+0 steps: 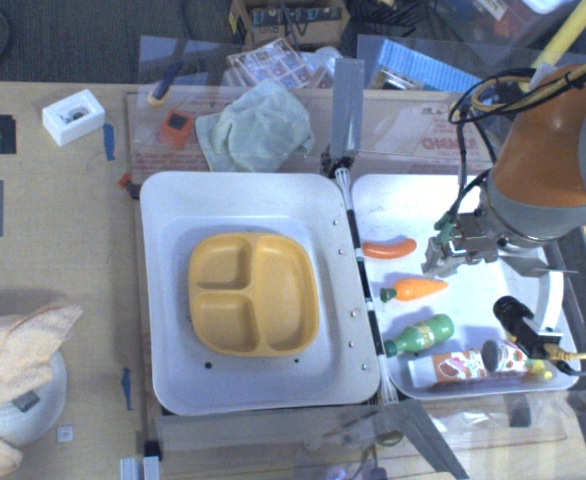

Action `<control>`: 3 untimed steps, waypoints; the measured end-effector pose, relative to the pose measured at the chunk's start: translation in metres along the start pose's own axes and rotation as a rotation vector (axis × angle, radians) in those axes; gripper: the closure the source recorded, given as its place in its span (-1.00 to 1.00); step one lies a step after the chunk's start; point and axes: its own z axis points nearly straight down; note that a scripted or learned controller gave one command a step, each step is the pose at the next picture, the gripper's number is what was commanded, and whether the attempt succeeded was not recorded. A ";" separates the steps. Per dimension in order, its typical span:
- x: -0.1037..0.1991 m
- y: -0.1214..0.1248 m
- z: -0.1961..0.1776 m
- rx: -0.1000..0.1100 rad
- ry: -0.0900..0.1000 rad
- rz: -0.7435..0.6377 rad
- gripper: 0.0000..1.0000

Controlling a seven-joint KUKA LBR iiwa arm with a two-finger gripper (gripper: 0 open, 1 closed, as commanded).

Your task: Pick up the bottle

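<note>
Green bottle (420, 335): lies on its side in the right bin (393, 203), near that bin's front-left corner, cap toward the left wall. Toy carrot (418, 289): just behind the bottle, apart from it. Orange sausage (388, 249): farther back. Red-and-white carton (478, 364): just right of the bottle, along the front rim. Gripper (451, 256): above the bin floor, back-right of the bottle, nothing between its fingers; grip state cannot be told. Bare floor lies behind and right of the bottle.

Pale wooden bench (53, 228) fills the scene; dark carpet (93, 18) at twelve o'clock, crumpled green cloth (258, 123) just below it.
</note>
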 end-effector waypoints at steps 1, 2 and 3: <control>0.000 0.000 0.000 0.001 0.000 0.000 -1.00; -0.088 -0.032 0.132 0.000 0.000 -0.101 -1.00; -0.064 -0.038 0.147 -0.005 -0.001 0.068 -1.00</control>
